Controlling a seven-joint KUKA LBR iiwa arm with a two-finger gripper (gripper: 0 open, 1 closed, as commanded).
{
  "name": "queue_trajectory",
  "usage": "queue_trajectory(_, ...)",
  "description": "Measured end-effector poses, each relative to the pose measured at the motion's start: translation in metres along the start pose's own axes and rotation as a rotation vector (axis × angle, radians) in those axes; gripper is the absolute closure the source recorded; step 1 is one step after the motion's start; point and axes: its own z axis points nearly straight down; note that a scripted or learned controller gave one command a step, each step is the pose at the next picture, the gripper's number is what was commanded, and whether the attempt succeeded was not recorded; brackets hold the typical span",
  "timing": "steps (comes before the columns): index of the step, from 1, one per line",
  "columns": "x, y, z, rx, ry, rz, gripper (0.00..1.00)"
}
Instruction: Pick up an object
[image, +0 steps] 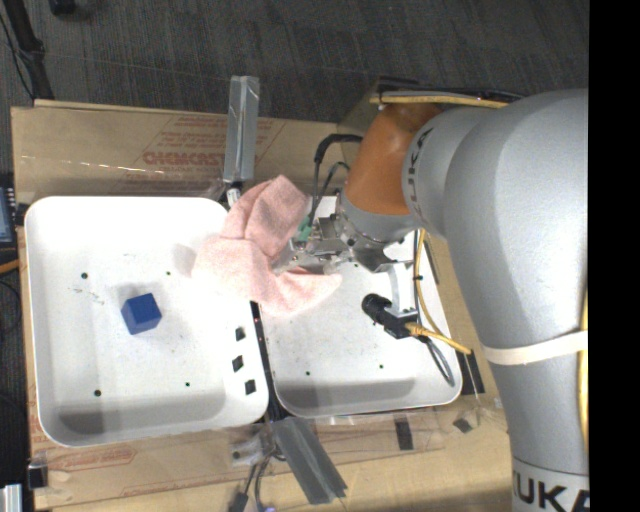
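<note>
Gripper (312, 246) at crumpled pink cloth (262, 242) draped over the bin divider; jaws' state unclear, possibly pinching cloth. Blue cube (141, 312) in left white bin (60, 300).

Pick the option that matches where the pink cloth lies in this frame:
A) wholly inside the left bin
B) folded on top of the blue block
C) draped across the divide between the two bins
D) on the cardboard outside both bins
C: the pink cloth spreads over the left bin's upper right corner and reaches into the right bin, while the blue block sits apart from it in the left bin.
</note>
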Motion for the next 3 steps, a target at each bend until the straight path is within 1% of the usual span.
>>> queue_trajectory(1, -0.018, 0.026, 0.035, -0.004, 0.0, -0.052, 0.0)
queue_trajectory(2, -0.051, 0.036, 0.033, -0.006, -0.001, -0.093, 0.0)
queue_trajectory(3, -0.035, -0.005, 0.035, -0.003, 0.0, -0.146, 0.0)
